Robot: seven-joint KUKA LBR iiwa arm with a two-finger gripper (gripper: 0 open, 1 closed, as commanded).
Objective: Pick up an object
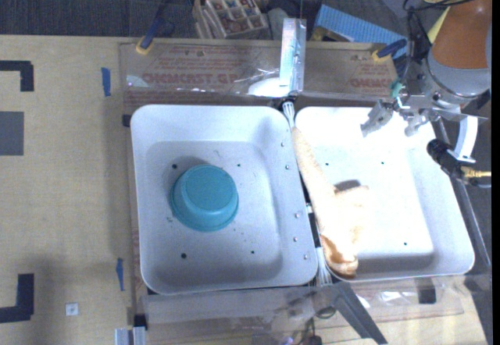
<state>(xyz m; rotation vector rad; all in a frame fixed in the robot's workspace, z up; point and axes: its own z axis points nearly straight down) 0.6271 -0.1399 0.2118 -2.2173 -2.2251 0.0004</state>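
Camera view looks down on the wooden bench [62, 203], which carries two shallow white bins side by side. Of these, the left bin [156, 133] holds a teal bowl [205, 197] turned upside down, near the middle of its floor and slightly toward its left side. In the right bin [406, 203], a long tan-orange object [332, 211] lies along the left wall, running from the far corner to the near one; a small dark thing [347, 186] rests on or just beside it. From the right, the grey arm [461, 39] reaches over the right bin's far edge. Its end effector [391, 119] hangs above the far right part of that bin with fingers spread and nothing between them.
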